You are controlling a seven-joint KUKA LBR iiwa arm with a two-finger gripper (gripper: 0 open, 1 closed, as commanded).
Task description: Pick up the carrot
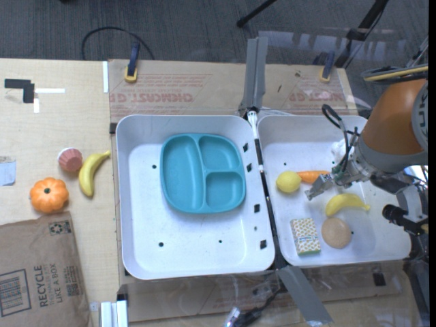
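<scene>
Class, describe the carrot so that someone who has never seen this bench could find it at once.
Find the right-hand white bin, the one without the blue plate. Along its upper middle, a lemon sits near the left wall; the carrot lies flat just to the lemon's right, pointing toward the arm's tool. It is the only thin, orange stick there; the banana is yellow and curved.

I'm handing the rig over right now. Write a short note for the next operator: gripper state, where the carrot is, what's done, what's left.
Gripper: low in the right bin, just right of the carrot, fingertips beside its right end; it holds nothing.
Carrot: lying flat in the right bin, its left end by the lemon. The banana lies just below the gripper.
Done: arm has reached the carrot.
Left: close on the carrot and lift it.
</scene>
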